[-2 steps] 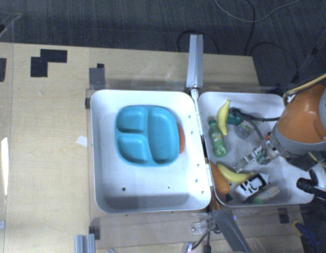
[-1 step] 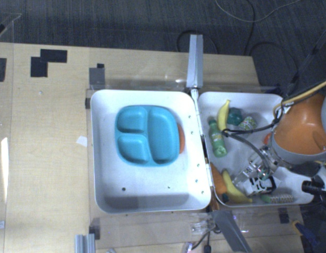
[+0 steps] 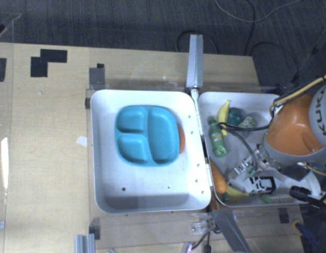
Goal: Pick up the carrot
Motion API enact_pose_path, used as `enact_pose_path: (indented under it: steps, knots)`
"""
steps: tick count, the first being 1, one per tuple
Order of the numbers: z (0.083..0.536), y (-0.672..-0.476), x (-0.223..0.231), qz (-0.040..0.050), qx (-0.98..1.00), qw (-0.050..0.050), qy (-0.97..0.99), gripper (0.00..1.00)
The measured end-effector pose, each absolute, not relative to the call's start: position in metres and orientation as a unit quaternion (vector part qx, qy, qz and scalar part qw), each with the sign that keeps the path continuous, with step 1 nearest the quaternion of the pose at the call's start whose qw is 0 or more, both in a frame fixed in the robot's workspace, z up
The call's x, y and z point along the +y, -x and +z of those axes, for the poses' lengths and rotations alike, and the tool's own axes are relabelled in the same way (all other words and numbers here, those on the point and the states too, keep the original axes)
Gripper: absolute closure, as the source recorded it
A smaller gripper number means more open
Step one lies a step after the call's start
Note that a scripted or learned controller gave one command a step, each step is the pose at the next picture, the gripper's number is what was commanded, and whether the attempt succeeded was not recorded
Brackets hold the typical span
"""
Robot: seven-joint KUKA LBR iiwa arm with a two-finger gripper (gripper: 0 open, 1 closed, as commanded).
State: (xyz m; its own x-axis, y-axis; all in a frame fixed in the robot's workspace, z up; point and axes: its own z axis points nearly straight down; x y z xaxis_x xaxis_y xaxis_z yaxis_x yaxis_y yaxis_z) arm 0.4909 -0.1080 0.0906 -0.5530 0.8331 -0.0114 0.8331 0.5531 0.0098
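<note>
The carrot (image 3: pixel 219 180), orange and short, lies against the left wall of the right bin (image 3: pixel 260 98), near its front corner. A yellow banana (image 3: pixel 235 192) lies just in front of it. My gripper (image 3: pixel 249 172) hangs low over the front of the right bin, a little to the right of the carrot and beside it. The arm's orange band (image 3: pixel 293 128) is above and to the right. Nothing shows as held in the gripper.
The right bin also holds a second banana (image 3: pixel 223 111), a green bottle (image 3: pixel 218 139), a teal object (image 3: pixel 235 116) and a light green item (image 3: pixel 248 122). In the left bin (image 3: pixel 105 183) sits a blue divided plate (image 3: pixel 147 135) with something orange (image 3: pixel 181 141) at its right edge.
</note>
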Motion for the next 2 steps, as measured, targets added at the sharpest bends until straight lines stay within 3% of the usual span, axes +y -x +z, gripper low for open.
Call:
enact_pose_path:
  steps: [2]
  knots:
    - [0.0897, -0.4901, -0.094, 0.0031, 0.779, 0.006, -0.627, 0.0]
